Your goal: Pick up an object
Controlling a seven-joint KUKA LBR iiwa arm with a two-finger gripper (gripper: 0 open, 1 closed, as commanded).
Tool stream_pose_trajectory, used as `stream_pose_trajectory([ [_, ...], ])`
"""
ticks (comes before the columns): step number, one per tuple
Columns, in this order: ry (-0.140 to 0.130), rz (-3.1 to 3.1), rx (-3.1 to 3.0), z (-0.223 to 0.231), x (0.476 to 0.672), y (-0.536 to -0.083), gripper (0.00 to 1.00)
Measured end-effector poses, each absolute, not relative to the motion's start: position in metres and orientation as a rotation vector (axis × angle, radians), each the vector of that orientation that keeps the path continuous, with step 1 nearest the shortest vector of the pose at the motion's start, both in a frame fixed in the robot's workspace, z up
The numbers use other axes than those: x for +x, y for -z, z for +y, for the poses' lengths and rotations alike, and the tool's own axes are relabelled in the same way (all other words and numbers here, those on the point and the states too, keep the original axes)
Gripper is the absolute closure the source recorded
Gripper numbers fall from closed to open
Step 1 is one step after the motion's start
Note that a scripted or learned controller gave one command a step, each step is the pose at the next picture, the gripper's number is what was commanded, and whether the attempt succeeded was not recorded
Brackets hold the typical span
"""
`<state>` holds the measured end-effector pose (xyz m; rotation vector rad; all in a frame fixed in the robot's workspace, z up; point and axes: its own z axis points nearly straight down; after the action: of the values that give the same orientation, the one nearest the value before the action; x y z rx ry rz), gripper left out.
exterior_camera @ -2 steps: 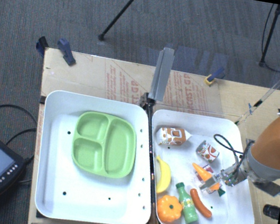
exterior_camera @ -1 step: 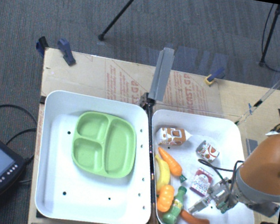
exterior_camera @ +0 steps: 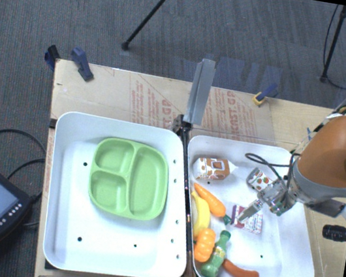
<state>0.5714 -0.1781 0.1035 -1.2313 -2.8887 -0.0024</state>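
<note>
The arm reaches in over the right bin [exterior_camera: 285, 254], and its tool [exterior_camera: 247, 212] hangs low above a small flat packet [exterior_camera: 252, 223] lying on the bin floor. The fingers look narrow and seem to point down at the packet's left edge, though at this slant it is hard to say whether they touch it; nothing can be seen gripped between them.

Other candidates lie close: a carrot [exterior_camera: 210, 199] and a banana [exterior_camera: 200, 215] just left of the packet, a small pumpkin [exterior_camera: 205, 244], a green bottle [exterior_camera: 216, 256] and a sausage [exterior_camera: 241, 270] nearer the front, and a printed carton [exterior_camera: 212, 168] and small can [exterior_camera: 258, 179] toward the back.

The left bin [exterior_camera: 58, 227] carries a green divided plate [exterior_camera: 130, 179].

This looks like the approach or descent step. The next move calls for closing squarely on the thin packet, which may slip flat under the fingers.
</note>
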Motion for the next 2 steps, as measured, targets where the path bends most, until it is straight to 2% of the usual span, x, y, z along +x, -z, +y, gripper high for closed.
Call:
stream_pose_trajectory([
  [1,0.000,-2.805,-1.406,-0.144,0.547,-0.184,0.00],
  [2,0.002,-3.015,-0.862,-0.094,0.587,-0.090,0.00],
])
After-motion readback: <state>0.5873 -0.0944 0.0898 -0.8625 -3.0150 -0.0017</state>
